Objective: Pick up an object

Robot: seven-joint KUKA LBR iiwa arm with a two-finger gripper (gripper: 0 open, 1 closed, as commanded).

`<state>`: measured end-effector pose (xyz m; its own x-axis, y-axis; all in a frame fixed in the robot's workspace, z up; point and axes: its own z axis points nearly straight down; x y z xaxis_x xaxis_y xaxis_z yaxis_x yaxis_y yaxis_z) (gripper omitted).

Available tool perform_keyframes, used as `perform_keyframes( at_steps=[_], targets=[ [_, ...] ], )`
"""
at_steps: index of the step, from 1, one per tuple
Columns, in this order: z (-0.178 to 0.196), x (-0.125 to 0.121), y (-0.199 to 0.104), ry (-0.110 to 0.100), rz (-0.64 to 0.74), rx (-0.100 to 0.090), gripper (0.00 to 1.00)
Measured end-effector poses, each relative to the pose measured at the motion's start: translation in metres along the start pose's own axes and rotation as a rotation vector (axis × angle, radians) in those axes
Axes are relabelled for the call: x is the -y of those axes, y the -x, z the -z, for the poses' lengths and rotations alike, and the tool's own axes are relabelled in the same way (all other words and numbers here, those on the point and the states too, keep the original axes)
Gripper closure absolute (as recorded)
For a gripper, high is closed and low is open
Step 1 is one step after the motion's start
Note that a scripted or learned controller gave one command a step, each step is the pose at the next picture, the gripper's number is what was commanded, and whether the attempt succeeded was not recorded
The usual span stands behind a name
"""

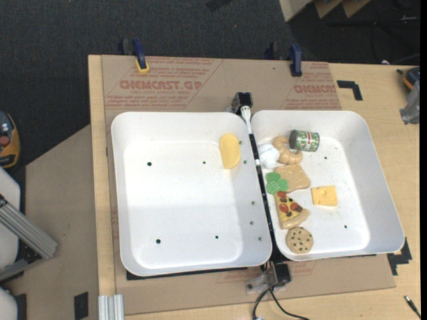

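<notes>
The left bin (133, 199) holds one yellow oval piece (230, 151) near its right wall. The right bin (367, 179) holds several toy foods along its left side: a green and white can (304, 140) lying on its side, a white lump (268, 155), a tan peanut shape (289, 157), a green leafy piece (275, 182), a tan bread slice (295, 177), a pizza slice (291, 209), a yellow cheese square (325, 196) and a cookie (299, 240). A grey bit of my gripper (411, 109) pokes in at the right edge, well clear of both bins.
Both bins rest on a brown board (200, 85), which blue clamps (139, 53) hold at its far edge. A black bracket (241, 101) sits where the bins meet at the back. Cables (270, 292) trail off the front edge.
</notes>
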<state>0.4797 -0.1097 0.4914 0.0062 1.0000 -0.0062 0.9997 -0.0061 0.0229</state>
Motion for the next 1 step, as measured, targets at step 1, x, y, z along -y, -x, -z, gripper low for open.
perform_keyframes(
  at_steps=[1],
  targets=[
    [-0.0763,0.0037,-0.1497,-0.031,0.022,-0.010,1.00]
  ],
)
